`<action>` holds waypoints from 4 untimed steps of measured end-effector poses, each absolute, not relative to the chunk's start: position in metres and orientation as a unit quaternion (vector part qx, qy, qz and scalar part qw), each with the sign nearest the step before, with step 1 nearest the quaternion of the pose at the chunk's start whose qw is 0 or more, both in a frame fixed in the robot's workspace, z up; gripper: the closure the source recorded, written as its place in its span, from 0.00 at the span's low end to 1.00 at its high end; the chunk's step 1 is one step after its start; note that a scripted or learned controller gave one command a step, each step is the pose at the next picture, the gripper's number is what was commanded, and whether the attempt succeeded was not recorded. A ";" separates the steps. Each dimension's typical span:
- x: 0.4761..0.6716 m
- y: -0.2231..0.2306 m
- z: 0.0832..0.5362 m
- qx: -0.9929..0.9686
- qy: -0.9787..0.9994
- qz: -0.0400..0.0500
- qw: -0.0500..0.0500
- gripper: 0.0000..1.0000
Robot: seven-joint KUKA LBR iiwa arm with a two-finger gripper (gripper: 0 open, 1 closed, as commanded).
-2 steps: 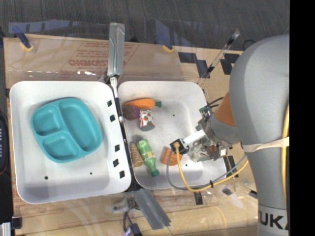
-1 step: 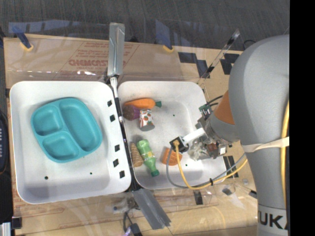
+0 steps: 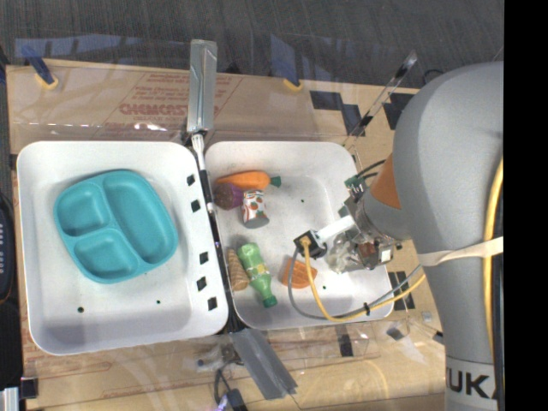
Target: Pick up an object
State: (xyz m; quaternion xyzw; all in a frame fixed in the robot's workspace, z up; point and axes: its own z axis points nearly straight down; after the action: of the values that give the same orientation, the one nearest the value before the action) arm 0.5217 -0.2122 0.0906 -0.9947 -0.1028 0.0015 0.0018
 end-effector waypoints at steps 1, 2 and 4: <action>0.522 -0.212 0.091 -0.995 -0.104 0.002 0.002 1.00; 0.583 -0.211 0.091 -0.995 -0.104 0.000 0.001 1.00; 0.583 -0.207 0.102 -0.993 -0.114 0.007 0.006 1.00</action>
State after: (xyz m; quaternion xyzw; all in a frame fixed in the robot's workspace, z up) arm 0.5827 -0.2071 0.1021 -0.9935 -0.1135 0.0072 0.0057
